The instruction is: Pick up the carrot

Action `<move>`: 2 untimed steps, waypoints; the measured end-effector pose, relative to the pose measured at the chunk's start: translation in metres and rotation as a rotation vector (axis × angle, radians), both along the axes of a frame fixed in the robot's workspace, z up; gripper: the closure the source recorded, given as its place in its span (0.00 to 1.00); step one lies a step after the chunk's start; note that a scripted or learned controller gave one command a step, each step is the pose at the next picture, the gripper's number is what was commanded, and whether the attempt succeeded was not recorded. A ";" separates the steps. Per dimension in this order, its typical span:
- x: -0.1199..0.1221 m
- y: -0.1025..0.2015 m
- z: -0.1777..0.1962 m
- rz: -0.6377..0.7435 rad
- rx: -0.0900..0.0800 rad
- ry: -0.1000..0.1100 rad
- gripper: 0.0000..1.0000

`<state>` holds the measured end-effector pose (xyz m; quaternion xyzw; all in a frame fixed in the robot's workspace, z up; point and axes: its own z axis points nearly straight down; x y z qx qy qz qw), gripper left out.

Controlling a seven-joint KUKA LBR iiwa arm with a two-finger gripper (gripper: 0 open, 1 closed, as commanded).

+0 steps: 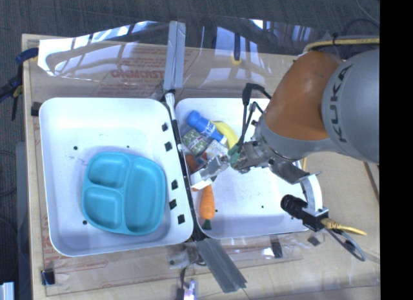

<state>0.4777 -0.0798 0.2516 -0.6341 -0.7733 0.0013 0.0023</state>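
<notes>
From my console I see the grey KUKA arm with its broad orange band [303, 99] reaching in from the right and covering much of the right shallow white plastic bin [258, 228]. Beside it, touching along the middle divider, sits the left shallow white plastic bin [64, 131], and in that one lies a turquoise plastic plate with three compartments [124, 192], flat on the floor toward the near side. The two-finger gripper [218, 165] is low at the left side of the right bin, over a small cluster of items; I cannot tell how far its claw is spread, since the parts blur into the clutter there. In that cluster I make out a clear bottle with a blue cap [201, 130], tilted, with a yellow curved piece [226, 130] just beside it. The small orange carrot [206, 203] lies on the bin floor against the left wall, just below the gripper and apart from it, pointing roughly toward the near edge
</notes>
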 end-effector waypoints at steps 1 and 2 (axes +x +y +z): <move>0.007 -0.042 -0.097 0.025 0.001 0.002 0.00; 0.000 -0.046 -0.159 0.058 -0.016 -0.012 0.00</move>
